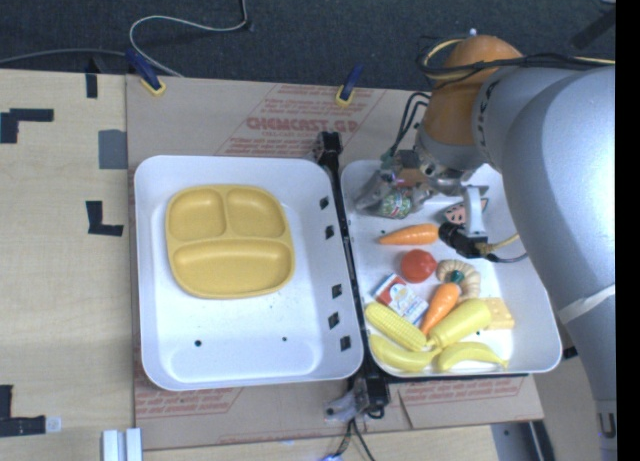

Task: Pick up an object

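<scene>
The grey arm with its orange band reaches in from the right and covers the far right corner of the right white bin (545, 344). Its gripper (400, 189) sits low at that bin's far edge, against a small crumpled greenish object (395, 204) too blurred to identify; whether the fingers are apart or together cannot be told. Nearer lie an orange toy carrot (410, 236), a red tomato (418, 265), a second carrot (441, 306) and yellow corn (398, 327) by the near edge. The left white bin (235, 349) holds a yellow divided plastic plate (230, 239).
</scene>
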`<state>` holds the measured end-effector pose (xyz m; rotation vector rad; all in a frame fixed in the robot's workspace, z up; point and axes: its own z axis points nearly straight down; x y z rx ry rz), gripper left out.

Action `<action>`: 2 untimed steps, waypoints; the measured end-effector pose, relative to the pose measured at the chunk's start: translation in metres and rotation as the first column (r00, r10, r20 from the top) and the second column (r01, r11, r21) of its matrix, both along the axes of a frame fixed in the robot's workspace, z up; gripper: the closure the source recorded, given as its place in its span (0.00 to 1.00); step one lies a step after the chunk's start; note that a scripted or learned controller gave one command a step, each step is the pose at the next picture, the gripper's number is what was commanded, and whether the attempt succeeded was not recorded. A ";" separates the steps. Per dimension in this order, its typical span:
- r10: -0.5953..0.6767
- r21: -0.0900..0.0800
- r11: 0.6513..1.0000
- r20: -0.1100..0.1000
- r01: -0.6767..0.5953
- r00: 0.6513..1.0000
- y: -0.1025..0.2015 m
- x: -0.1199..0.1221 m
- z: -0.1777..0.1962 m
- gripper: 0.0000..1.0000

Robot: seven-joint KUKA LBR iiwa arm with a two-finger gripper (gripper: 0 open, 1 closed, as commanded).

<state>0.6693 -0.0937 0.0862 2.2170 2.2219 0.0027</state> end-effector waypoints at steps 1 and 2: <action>-0.001 0.000 1.000 -0.003 0.001 1.000 -0.009 -0.048 -0.001 0.00; -0.001 0.001 1.000 -0.003 0.001 1.000 0.000 -0.001 -0.002 0.00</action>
